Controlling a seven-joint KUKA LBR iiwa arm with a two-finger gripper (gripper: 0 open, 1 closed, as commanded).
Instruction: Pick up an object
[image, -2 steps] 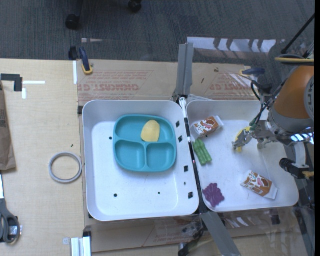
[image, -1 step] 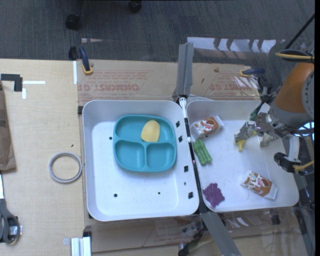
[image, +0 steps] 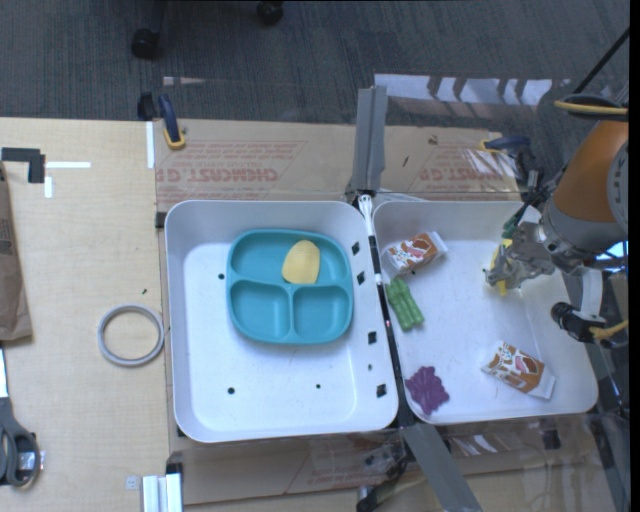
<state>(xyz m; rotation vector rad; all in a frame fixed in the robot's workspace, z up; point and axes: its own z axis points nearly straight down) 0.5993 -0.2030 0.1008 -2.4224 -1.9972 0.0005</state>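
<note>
Two white bins on the counter, arm reaching into the right one.

A tape ring (image: 131, 334) lies on the counter (image: 80, 250) left of the left bin (image: 190, 400), which holds a teal divided plate (image: 291, 288) with a yellow piece (image: 301, 262) in its far compartment. In the right bin (image: 470, 320), a snack packet (image: 413, 252) and a green object (image: 405, 303) lie near the left wall, purple grapes (image: 428, 389) at the near left, and an orange carton (image: 518, 369) near right. The gripper (image: 503, 276) hangs at the far right, above and beyond the carton, well apart from it; whether it is open or closed cannot be told.
</note>
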